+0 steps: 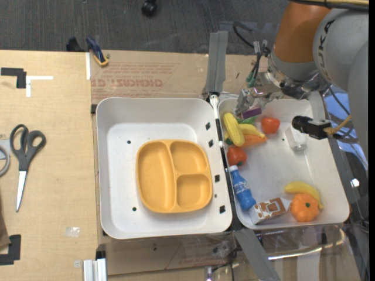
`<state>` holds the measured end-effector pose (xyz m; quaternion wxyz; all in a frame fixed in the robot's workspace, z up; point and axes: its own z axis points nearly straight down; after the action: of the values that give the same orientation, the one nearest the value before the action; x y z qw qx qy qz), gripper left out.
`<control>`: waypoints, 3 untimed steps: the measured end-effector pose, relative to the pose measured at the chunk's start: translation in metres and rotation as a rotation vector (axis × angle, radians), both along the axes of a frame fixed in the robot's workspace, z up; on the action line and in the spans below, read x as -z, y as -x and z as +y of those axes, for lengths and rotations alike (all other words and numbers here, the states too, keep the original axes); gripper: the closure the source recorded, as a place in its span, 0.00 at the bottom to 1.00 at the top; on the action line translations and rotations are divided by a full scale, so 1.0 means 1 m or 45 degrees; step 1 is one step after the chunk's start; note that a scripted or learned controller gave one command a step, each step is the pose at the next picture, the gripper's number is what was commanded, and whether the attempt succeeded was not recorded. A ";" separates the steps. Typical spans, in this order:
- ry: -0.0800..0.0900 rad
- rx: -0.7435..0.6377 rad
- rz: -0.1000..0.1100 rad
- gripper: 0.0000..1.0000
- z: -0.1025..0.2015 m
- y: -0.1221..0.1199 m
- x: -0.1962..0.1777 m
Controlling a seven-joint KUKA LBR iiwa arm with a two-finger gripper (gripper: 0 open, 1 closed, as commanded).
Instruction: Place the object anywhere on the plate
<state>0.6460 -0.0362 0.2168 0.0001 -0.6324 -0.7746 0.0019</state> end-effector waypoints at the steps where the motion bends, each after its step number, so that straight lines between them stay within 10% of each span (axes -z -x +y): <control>1: 0.000 0.001 0.000 0.00 0.000 0.000 0.000; 2: 0.000 0.525 0.001 0.00 0.018 0.053 -0.012; 3: -0.002 -0.146 0.003 0.00 0.118 0.114 0.017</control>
<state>0.5318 0.0822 0.2002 0.0013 -0.5870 -0.8096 0.0019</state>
